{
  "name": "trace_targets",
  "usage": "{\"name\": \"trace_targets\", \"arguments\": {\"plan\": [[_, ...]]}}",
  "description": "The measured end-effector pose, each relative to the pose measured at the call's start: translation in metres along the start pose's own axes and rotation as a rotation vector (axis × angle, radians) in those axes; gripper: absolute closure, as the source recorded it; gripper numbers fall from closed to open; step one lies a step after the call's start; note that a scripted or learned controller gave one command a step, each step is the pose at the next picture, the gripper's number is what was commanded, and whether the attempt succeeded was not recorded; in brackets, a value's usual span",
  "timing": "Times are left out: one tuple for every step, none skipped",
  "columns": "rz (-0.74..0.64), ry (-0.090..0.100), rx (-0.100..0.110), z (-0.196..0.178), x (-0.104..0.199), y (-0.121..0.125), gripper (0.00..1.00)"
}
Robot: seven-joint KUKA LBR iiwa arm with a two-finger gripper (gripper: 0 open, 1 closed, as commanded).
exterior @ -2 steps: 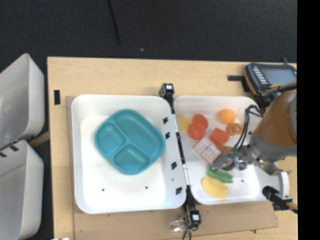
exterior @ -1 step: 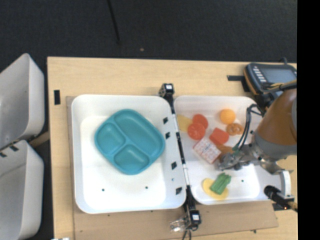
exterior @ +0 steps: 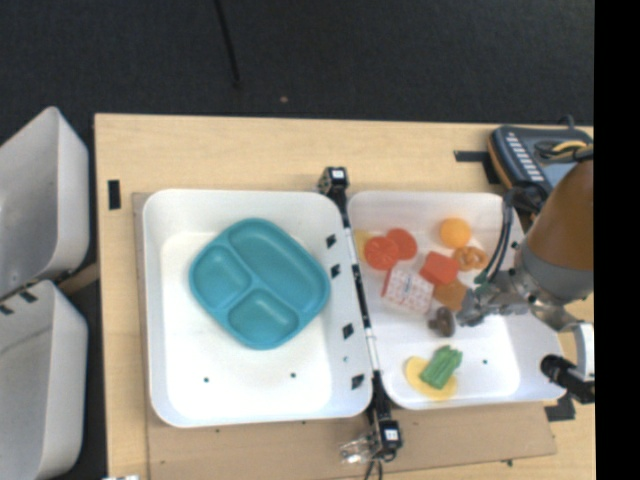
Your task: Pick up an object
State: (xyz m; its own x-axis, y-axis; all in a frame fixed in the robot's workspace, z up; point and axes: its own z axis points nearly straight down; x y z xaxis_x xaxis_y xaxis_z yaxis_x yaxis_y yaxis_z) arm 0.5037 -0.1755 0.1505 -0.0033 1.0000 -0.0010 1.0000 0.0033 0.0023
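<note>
We're low over the right bin (exterior: 497,206) now, our gripper (exterior: 470,310) reaching in from its right wall toward the cluttered middle; whether it's wide or narrow, we cannot tell. Just beside it lies a small dark object (exterior: 441,319), with a red block (exterior: 438,268) and patterned white box (exterior: 407,289) crowded close. The green toy (exterior: 441,366) rests apart near the front edge. The left bin (exterior: 160,368) carries a blue divided plate (exterior: 260,282).
</note>
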Motion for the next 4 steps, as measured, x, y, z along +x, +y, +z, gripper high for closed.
{"name": "trace_targets", "arguments": {"plan": [[0.0,-0.001,-0.002,-0.059,0.004,0.0,1.0],[-0.001,0.0,0.001,-0.09,0.003,0.002,1.0],[-0.002,0.001,0.004,-0.08,0.04,0.027,1.0],[-0.004,0.002,0.003,-0.088,0.082,0.061,1.0]]}}
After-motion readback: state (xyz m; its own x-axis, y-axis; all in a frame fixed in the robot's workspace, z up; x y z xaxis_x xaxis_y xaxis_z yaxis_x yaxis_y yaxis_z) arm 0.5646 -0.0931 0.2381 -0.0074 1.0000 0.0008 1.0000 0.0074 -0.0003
